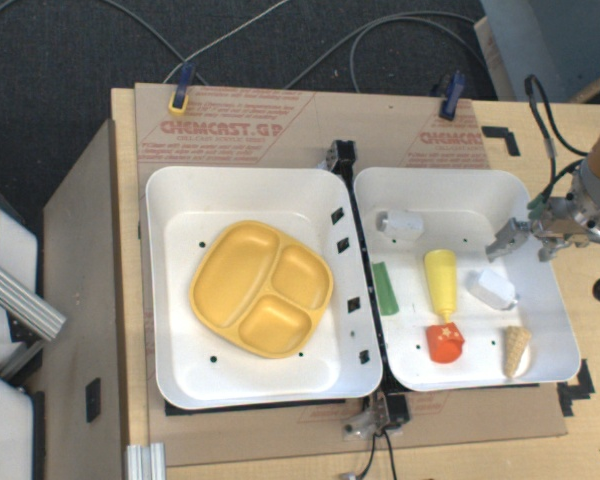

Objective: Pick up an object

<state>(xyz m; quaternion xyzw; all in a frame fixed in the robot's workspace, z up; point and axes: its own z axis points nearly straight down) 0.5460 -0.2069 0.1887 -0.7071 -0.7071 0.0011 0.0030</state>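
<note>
Seen from above at a slant: two shallow white bins side by side on a light wooden tabletop point(80, 268). In the left bin point(170, 268), a yellow sectioned plate point(261, 288) lying flat near the middle, three compartments facing up. In the right bin point(555, 313), six small things spread apart: a pale grey piece point(401, 225) near the far wall; a green stick point(384, 287) beside the left wall, lying lengthwise; a yellow bottle-shaped toy point(441, 281) at the centre, just beside the stick; a red-orange piece point(444, 342) just below the bottle, close to touching; a white lump point(493, 289) to the right of the bottle; a tan cone-like piece point(517, 351) near the front right corner. Over the right bin's far right rim, the pincer point(528, 240), grey fingers spread apart, nothing between them, poised above and to the right of the white lump, apart from it. Behind the pincer, the wrist and cables reaching in from the right edge. At the back, a brown board point(310, 128) printed with red lettering, fixed by a blue-and-yellow clamp point(182, 93) on the left and a blue clamp point(451, 95) on the right; thin cables trailing across the dark floor point(60, 28) beyond
</note>
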